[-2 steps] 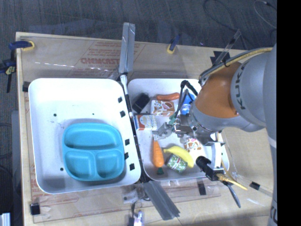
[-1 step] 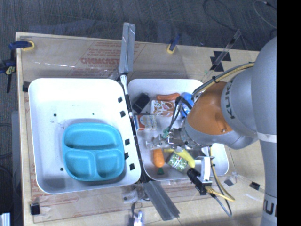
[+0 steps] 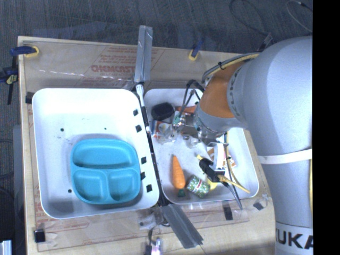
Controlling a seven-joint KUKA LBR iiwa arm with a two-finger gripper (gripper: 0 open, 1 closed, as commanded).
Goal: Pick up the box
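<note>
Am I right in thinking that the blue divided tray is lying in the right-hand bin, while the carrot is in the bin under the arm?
Not quite. The camera view shows the blue divided tray lying in the left-hand bin, not the right-hand one. The rest stands: the carrot is in the right-hand bin, the one under the arm.

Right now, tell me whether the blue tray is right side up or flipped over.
Right side up. The blue tray lies flat in the left bin with its three hollow sections facing up, and nothing sits in them.
</note>
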